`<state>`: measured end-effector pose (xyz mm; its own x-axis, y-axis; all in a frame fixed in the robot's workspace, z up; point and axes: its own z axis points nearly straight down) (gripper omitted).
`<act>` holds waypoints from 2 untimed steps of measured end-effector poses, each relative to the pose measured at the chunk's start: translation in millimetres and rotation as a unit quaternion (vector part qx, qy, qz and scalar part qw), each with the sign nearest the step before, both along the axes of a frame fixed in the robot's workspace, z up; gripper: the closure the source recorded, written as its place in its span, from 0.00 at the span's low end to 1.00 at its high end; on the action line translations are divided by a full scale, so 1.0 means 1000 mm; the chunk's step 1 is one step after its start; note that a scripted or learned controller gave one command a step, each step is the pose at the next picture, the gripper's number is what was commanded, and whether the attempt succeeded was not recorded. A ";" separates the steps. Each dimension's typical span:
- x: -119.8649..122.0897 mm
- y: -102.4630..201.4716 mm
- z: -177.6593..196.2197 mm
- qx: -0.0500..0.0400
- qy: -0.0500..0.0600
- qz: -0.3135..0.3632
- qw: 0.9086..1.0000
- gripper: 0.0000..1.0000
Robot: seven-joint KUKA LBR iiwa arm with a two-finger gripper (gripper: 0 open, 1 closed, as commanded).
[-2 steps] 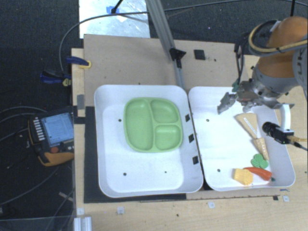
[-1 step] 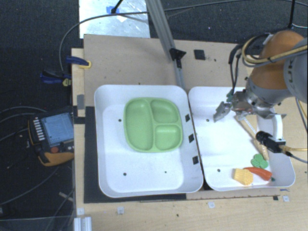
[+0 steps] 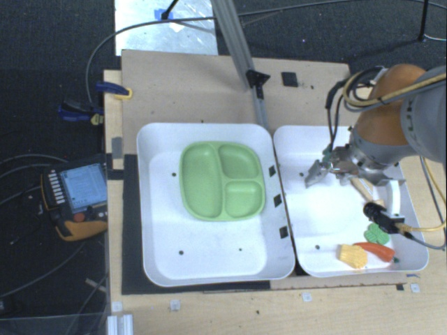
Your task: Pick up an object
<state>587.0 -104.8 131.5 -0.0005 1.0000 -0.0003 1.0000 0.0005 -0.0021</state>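
Observation:
In the right bin (image 3: 314, 218), near its front right corner, lie a yellow toy (image 3: 353, 256), a red-orange carrot-like piece (image 3: 376, 250) and a green piece (image 3: 378, 233). My gripper (image 3: 316, 172) hangs over the upper left part of the right bin, well away from those toys, to their upper left. Its fingers look spread, and nothing sits between them. The grey arm with its orange band (image 3: 391, 103) comes in from the right.
The left bin (image 3: 160, 257) holds a green divided plate (image 3: 222, 180) near its middle. A grey pole (image 3: 234, 37) slants down to the bins' back edge. Cables and a small device (image 3: 77, 190) lie off the bench at left.

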 end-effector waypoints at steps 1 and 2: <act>0.002 0.000 -0.046 0.000 -0.004 0.000 1.000 0.00; 0.005 0.001 -0.032 0.001 -0.007 0.001 1.000 1.00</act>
